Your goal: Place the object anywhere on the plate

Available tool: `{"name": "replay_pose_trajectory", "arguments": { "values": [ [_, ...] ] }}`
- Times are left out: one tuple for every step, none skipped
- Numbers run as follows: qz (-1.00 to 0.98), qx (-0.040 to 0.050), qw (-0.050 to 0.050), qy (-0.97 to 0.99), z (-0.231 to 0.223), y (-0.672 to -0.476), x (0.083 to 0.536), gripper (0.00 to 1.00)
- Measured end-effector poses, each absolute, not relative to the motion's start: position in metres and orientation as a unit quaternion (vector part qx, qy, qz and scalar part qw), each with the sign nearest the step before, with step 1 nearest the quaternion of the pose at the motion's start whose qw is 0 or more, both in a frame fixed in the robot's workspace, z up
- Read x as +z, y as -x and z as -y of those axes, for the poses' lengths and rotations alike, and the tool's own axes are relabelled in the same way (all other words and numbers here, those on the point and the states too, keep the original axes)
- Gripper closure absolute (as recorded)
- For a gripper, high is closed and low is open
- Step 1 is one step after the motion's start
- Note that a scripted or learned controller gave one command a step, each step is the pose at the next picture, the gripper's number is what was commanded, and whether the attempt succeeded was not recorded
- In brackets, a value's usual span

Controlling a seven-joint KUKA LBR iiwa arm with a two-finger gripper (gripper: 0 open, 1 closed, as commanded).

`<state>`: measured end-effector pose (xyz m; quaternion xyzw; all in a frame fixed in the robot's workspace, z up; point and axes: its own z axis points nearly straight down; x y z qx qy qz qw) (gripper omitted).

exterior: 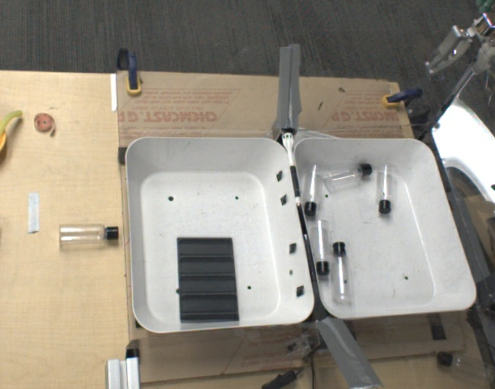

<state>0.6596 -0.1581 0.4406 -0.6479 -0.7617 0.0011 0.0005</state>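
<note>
Vials (341,270), clear and black-capped, lie scattered in the right bin (441,217), well apart from the dark ribbed plate (206,279) in the left bin (150,217); jaw state cannot be told, and a round vial may slip on pickup or roll off the ribs.

Your pale grey robot arm (471,140) sits at the scene's right edge, drawn well back, and you can see just a smooth curved stretch of its casing. Beyond it, at the far right corner, a thin silvery metal gripper (462,45) reaches toward the left, raised above bench level. It's too small and blurred for you to read its state.
</note>
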Motion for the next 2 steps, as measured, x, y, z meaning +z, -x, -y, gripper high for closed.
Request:
{"name": "replay_pose_trajectory", "arguments": {
  "values": [
    [0.677,0.0017,0.001,0.736,0.223,-0.636,0.44,0.0],
    [0.634,0.0009,0.0,0.774,0.169,-0.66,0.44,0.0]
  ]
}}
